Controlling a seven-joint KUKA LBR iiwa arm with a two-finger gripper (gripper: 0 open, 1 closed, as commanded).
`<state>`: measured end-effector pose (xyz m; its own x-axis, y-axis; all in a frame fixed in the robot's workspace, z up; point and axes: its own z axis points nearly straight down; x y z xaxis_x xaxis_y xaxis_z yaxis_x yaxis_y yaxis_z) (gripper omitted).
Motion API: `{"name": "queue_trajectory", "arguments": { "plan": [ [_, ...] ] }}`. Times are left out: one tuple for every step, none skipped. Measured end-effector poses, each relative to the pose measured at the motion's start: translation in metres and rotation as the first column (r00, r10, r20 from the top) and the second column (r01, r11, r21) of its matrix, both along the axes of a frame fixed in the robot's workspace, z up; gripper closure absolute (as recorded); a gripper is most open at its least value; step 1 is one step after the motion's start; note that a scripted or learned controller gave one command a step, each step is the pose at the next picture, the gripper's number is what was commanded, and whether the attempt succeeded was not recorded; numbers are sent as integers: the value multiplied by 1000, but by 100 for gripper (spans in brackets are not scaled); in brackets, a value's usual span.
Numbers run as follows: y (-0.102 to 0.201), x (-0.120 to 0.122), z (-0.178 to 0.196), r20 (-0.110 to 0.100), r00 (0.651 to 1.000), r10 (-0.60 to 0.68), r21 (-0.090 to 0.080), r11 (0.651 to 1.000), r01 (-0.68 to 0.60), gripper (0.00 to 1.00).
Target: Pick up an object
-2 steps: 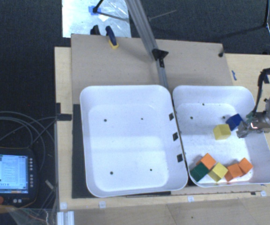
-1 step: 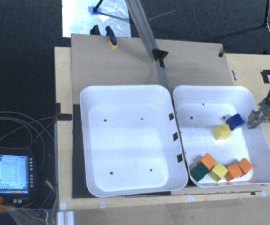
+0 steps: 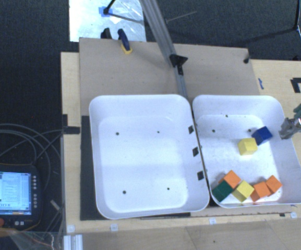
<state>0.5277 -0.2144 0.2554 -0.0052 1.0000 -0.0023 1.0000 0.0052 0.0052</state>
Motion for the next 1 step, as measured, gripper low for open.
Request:
{"name": "queue_trajectory", "arguments": {
  "plan": [
    [50,12,10,0,1000,6,3,1000,-6,100]
  ]
}}
